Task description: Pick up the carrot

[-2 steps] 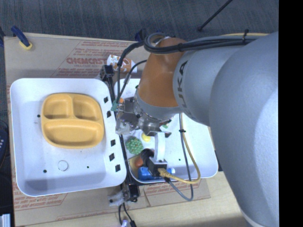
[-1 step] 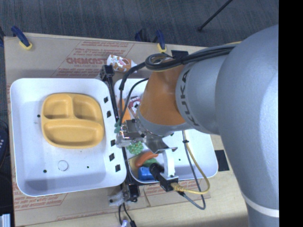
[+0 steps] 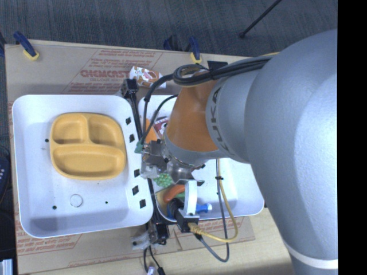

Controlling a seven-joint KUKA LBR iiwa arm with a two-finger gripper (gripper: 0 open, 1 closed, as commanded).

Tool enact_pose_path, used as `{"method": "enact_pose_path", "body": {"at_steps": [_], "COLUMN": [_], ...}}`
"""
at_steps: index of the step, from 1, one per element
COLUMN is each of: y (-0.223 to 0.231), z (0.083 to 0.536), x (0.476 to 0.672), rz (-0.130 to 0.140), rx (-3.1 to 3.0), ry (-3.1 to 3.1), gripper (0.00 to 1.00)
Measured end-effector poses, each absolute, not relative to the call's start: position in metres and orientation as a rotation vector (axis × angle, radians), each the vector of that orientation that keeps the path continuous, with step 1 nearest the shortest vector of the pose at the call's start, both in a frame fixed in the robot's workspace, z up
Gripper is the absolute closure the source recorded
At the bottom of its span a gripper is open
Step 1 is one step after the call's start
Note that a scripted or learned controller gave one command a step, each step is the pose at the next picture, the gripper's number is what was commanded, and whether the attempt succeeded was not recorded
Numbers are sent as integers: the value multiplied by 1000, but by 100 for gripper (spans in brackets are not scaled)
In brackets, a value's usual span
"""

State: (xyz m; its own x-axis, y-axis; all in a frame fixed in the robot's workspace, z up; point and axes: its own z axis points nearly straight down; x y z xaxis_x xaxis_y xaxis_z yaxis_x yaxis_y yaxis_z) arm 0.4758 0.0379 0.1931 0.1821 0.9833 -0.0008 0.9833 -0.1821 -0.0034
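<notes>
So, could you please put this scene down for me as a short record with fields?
left bin: shallow white plastic left bin, holding a yellow three-compartment plastic plate
right bin: shallow white plastic right bin, largely covered by the arm
arm: grey arm with orange band, reaching over the right bin
gripper: gripper low over the right bin's left part
carrot: orange carrot lying in the right bin, close to the gripper
neighbours: small green item beside the carrot; small blue item further right

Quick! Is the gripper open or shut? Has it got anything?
Gripper: cannot be told, open or closed. It is over the right bin, close to the carrot.
</notes>
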Motion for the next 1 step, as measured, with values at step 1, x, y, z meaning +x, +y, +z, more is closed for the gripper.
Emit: {"method": "enact_pose_path", "body": {"at_steps": [1], "y": [-1], "z": [272], "x": [504], "rz": [3], "rx": [-2432], "ry": [-1985], "gripper": [100]}}
